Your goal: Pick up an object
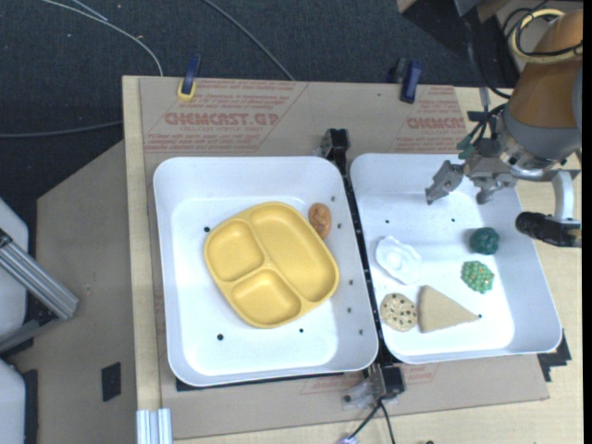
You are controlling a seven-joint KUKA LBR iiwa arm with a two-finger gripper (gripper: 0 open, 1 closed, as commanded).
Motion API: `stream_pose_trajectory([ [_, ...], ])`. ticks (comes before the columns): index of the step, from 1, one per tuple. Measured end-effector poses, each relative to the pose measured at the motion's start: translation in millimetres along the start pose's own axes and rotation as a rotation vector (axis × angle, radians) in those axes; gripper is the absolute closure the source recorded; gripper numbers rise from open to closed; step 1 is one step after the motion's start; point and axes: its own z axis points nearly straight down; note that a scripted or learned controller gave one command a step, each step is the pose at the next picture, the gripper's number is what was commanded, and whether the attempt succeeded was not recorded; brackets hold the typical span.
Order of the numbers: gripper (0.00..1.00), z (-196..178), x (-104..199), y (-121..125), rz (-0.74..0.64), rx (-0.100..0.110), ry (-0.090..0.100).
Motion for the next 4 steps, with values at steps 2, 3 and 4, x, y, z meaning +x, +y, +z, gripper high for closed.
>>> stream_pose_trajectory([
  [2,0.00,53,-3,2,-0.002,-0.011,-0.002],
  [3,0.00,106,-2,3,-0.003,-0.012,-0.002],
  [4,1.00,92,-3,4,-0.003,-0.017,-0.003],
])
